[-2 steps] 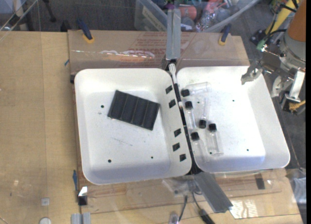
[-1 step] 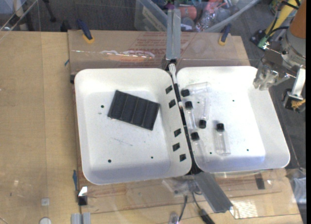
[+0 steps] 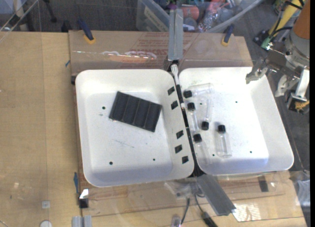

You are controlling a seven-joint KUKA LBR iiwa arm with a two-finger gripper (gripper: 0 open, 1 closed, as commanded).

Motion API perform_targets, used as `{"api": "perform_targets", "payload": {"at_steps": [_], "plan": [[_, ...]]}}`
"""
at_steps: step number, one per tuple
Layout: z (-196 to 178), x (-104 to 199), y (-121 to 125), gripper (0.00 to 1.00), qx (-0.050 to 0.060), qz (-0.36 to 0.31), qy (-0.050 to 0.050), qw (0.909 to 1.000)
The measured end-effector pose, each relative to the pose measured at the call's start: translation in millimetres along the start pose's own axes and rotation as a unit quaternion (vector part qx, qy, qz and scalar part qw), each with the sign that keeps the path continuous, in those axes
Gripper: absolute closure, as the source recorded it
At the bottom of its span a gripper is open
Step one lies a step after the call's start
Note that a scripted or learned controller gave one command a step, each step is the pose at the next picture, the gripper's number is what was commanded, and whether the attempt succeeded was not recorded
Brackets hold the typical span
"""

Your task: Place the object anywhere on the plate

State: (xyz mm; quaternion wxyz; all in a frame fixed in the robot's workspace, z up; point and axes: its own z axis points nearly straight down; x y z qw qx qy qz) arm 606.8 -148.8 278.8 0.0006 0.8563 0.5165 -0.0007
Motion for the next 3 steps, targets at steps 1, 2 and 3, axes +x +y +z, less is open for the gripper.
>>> {"api": "perform_targets", "payload": {"at_steps": [1,2,3], "plan": [[-9.6,-0.2,0.5,1.00,0.000,0.000,0.000,1.0000],[-9.5,-0.1,0.4,0.00,0.000,0.000,0.000,1.0000],[-19.2,-0.3,0.9,1.00,0.000,-0.001,0.000,1.0000]]}}
